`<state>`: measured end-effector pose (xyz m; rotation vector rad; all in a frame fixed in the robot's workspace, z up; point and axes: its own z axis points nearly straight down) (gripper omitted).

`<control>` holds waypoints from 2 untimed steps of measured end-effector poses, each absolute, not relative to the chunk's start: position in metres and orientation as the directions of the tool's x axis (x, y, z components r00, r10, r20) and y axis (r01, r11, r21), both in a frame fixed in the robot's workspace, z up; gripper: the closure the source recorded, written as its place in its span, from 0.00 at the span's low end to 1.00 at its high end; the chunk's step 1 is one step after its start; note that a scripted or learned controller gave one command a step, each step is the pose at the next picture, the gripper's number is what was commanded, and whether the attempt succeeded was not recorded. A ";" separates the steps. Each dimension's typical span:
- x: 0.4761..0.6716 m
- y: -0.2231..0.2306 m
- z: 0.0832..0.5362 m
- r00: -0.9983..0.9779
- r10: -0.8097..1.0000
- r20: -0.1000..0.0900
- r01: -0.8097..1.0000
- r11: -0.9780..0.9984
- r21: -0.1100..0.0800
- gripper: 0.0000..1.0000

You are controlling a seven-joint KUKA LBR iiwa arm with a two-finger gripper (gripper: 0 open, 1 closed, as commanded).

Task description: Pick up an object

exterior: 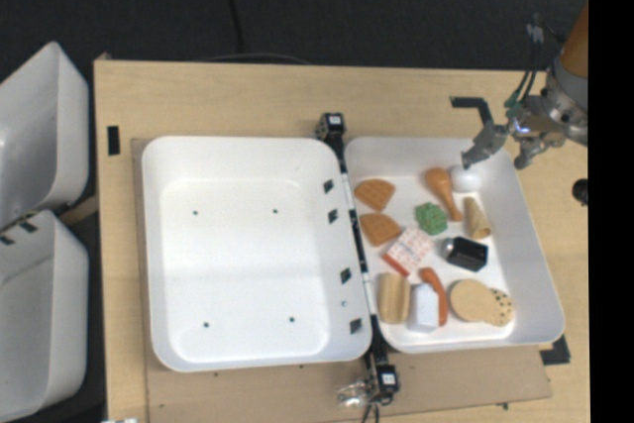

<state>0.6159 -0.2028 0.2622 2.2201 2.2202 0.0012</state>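
Note:
My gripper [501, 152] hangs over the far right part of the right bin [530, 223], fingers apart and nothing between them. Its left fingertip [474, 157] is just above a small white ball [464, 179], which lies beside an orange carrot-shaped piece [441, 189]. Lower in the same bin lie a green block [430, 217], a tan cylinder [476, 216], a black object [467, 254], a round cookie [480, 302], two orange wedges [374, 194] [379, 229], a pink-and-white box [407, 250], a bread roll [392, 297] and a white bottle [426, 309].
The left bin [248, 253] sits beside the right one, with black clips [349, 243] along the shared edge. A black bracket [471, 104] stands on the bench behind the right bin. White bins [35, 213] stand off the bench at far left.

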 end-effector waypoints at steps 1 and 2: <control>0.632 -0.164 0.142 -0.004 1.000 0.002 1.000 0.004 -0.008 0.00; 0.675 -0.122 0.102 -0.006 1.000 -0.001 1.000 0.006 0.005 0.00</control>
